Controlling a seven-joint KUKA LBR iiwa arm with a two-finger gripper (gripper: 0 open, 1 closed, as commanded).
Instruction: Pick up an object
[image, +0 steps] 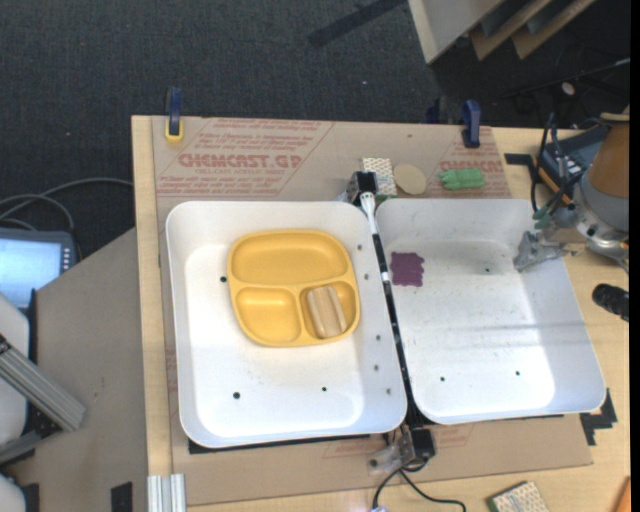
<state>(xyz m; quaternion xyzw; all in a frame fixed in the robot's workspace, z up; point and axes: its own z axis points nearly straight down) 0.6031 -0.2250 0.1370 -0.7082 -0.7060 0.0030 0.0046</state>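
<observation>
Left bin: a yellow divided plate with a tan block in its lower right compartment. Right bin: a purple piece near the left wall. Tool over the bin's right rim, grip state indiscernible.
</observation>
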